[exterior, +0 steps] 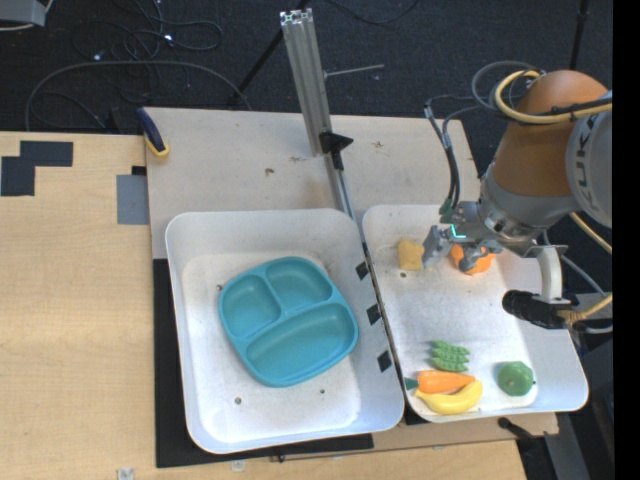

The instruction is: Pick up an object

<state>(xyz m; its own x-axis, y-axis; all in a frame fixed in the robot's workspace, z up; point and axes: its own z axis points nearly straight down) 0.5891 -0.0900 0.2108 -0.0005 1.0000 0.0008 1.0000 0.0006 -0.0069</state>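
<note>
Right bin (560, 393) near edge: banana (452, 399), carrot (444, 380), green veg (449, 353), lime-green fruit (515, 377), untouched. Farther back the gripper (455, 249) sits low over an orange object (473, 259), yellow piece (410, 255) just beside; pincer state cannot be told. Grasp step; next needs confirmed clamp, then lift.

A single fixed camera looks down from above at a slant, set back far enough to take in both white bins whole. The left bin (190, 388) sits at lower centre and the right bin (560, 388) beside it toward the right edge. The surface (70, 298) runs out to the left, with dark floor and cables (120, 38) beyond its far edge. The arm (545, 158) enters from the right.
</note>
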